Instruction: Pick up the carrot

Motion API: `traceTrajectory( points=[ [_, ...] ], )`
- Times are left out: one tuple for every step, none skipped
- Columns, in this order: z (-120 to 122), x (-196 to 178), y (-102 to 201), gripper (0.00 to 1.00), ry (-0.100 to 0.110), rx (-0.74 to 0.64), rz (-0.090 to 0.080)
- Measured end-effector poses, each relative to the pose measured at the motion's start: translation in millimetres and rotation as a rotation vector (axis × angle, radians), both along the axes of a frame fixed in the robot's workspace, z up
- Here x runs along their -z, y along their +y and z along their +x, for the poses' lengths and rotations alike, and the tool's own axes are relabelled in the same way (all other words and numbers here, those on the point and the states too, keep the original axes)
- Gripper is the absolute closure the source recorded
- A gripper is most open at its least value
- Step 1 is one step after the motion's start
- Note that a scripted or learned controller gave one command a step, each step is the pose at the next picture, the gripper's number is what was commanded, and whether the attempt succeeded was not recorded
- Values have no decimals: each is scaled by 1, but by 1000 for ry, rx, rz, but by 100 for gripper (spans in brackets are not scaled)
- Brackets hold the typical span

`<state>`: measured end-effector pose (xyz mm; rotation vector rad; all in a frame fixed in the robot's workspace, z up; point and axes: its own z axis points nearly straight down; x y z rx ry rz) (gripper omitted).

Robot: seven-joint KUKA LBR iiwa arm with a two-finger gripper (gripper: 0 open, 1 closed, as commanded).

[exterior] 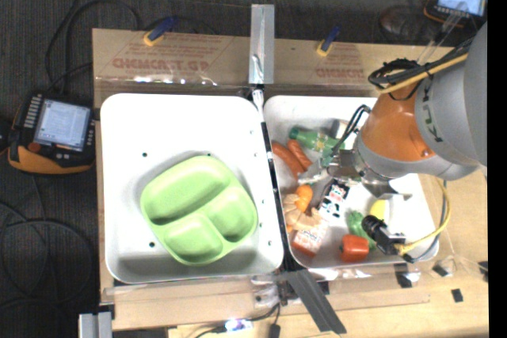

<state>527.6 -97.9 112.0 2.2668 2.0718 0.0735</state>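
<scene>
Orange and slender, the carrot lies slantwise in the right-hand bin, close to that bin's left wall, its upper end pointing toward the far corner. A second orange piece sits right alongside it; the two cannot be told apart cleanly. Just beyond them lies a green bottle, on its side. Below the carrot a round orange fruit rests against a small pale packet, and near the bin's front edge sits a red pepper-like toy with a green piece just above it and a yellow item to its right.

The gripper hangs low over the middle of this clutter, just right of the carrot, with a black-and-white patterned object directly beneath it. Whether its fingers are spread or closed, and whether they grip anything, cannot be told. The grey arm with its orange band reaches in from the right.

The left-hand bin holds a light green divided plate, tilted, with three compartments. Both bins rest on a brown cardboard-covered bench.
</scene>
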Motion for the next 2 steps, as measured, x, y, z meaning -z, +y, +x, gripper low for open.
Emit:
traceTrajectory(
  points=[
    [17,23,0,0,76,-166,8],
    [18,13,2,100,73,-167,12]
  ],
)
